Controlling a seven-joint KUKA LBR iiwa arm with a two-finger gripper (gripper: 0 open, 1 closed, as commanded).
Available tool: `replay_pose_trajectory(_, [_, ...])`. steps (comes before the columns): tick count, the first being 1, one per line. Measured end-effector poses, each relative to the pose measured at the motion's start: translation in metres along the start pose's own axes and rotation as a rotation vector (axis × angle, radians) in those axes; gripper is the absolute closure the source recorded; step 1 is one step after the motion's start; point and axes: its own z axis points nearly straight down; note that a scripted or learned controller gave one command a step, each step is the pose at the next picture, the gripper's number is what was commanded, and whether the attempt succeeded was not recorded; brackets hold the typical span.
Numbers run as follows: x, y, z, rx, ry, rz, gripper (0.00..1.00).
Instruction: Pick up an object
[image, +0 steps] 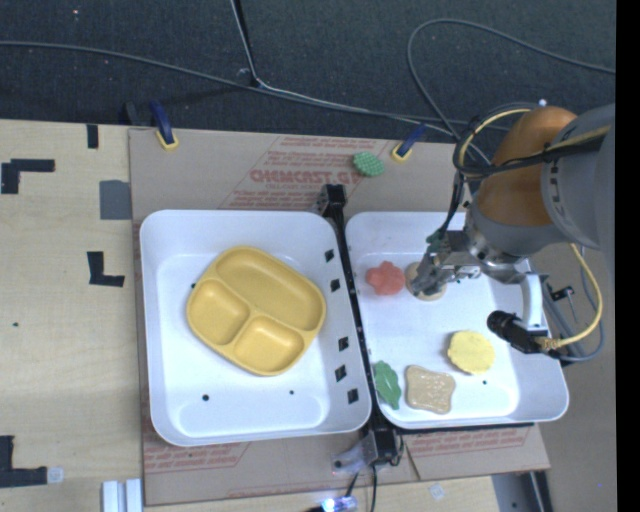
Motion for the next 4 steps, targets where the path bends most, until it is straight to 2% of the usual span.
replay_pose_trajectory(1, [0.0, 0.012, -0.052, 0.0, -0.001, 0.0, 1.0])
replay_pose_trajectory(2, [-0.001, 0.011, -0.036, 0.007, -0.002, 0.002, 1.0])
replay_pose_trajectory(4, [0.107, 0.025, -0.059, 0.005, 0.002, -0.005, 1.0])
